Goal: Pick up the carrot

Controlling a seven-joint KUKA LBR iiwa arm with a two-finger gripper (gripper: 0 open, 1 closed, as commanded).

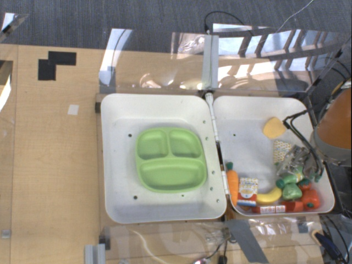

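Note:
The carrot (pixel 233 185) is orange with a green tip and lies along the left wall of the right bin (pixel 247 120), near its front corner. My gripper (pixel 300 161) hangs low over the right side of that bin, above a pile of toy food, well to the right of the carrot. The arm's orange band (pixel 334 126) shows at the right edge of the view. The metal fingers sit among the clutter and nothing shows clearly between them.
A green divided plate (pixel 171 159) rests in the left bin (pixel 118 202). In the right bin lie a small juice carton (pixel 248 188), a banana (pixel 269 196), a green pepper (pixel 291 191), red items (pixel 309 198), a yellow chip (pixel 274 127) and a patterned packet (pixel 282 150).

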